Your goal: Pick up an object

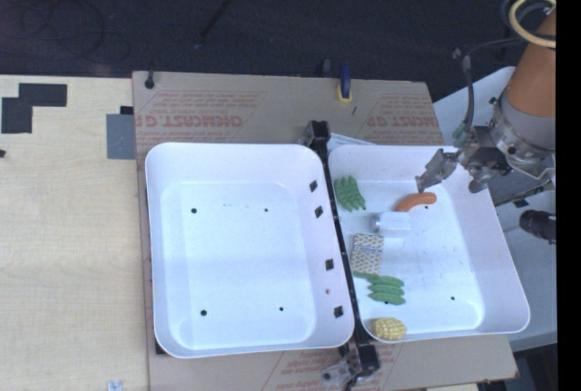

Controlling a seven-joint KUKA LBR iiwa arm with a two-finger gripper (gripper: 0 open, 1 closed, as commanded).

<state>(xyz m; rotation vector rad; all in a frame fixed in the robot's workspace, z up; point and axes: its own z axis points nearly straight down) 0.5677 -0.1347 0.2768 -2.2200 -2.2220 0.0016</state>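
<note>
My gripper [457,177] hangs over the far right part of the right bin [495,289], open, with nothing between its fingers. An orange carrot-like piece [417,200] lies just below and left of the left finger [435,170], apart from it. Close by sits a small white block [393,222]. A leafy green piece [349,193] lies near the divider. A patterned square [367,253], green pea pods [386,288] and a yellow corn piece [388,328] lie toward the front of the same bin.
The left bin [163,244] stands beside the right one, split off by a black divider [329,226]. Both rest on a brown board [236,112]. Cables and the arm's wrist [531,108] crowd the right side.
</note>
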